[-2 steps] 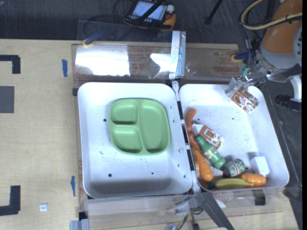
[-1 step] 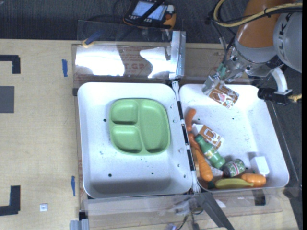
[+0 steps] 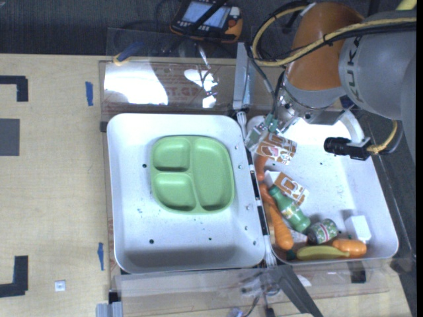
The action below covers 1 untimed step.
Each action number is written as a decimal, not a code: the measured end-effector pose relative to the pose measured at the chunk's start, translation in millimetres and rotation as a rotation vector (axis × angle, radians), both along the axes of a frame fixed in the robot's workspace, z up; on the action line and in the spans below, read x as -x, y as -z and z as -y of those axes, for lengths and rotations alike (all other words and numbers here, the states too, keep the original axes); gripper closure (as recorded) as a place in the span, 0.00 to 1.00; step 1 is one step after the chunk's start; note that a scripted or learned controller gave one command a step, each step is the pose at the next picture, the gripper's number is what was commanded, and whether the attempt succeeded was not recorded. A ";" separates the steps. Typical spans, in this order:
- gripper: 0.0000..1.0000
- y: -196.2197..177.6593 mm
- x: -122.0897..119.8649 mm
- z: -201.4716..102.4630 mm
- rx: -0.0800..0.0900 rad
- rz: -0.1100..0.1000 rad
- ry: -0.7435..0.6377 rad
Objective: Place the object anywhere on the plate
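- The grey arm with its orange band reaches in over the far edge of the right white bin (image 3: 380, 197); its two-finger gripper (image 3: 272, 125) sits at that bin's far-left corner.
- Whether the gripper is spread or closed, I cannot tell; the wrist hides it.
- It is down against a printed orange-and-white packet (image 3: 276, 149), though no grasp is visible.
- The green divided plastic plate (image 3: 193, 173) lies in the middle of the left white bin (image 3: 132, 230), nothing on it.
- Along the right bin's left wall lie a second printed packet (image 3: 291, 189), a green bottle (image 3: 292, 213) and an orange carrot (image 3: 279, 228).
- By its near edge: a yellow banana (image 3: 318, 251), a small orange piece (image 3: 350, 246), a white block (image 3: 361, 228).
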<state>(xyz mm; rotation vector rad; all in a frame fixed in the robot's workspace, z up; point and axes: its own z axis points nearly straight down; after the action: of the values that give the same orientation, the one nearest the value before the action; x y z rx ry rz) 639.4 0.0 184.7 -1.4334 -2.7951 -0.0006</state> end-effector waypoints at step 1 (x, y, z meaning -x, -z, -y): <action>1.00 -59.6 -27.9 9.9 0.001 0.004 0.096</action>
<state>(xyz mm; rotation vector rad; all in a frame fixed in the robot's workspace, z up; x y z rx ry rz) 667.4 -9.9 244.4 -1.5677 -2.7272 -0.0024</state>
